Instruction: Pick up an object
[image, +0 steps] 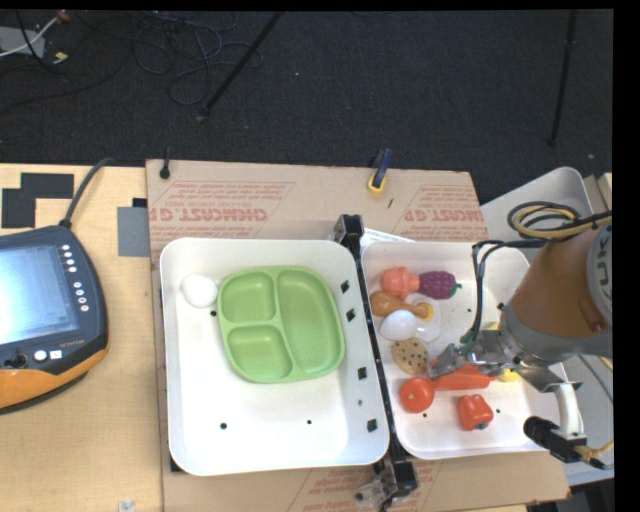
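One carrot beneath end effector

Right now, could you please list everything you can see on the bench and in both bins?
Shallow white plastic bins: two, side by side on the bench.
Green three-compartment plastic tray: one, in the left bin.
White ball: one, left bin, beside the tray's upper left corner.
Purple toy grape bunch: one, right bin, top.
White toy egg: one, right bin.
Brown speckled toy cookie: one, right bin.
Red toy tomato: one, right bin.
Red toy pepper: one, right bin.
Orange toy carrot: one, right bin, at the tool.
Grey-and-orange control pendant: one, far left.
Tool: one, grey, over the right bin.
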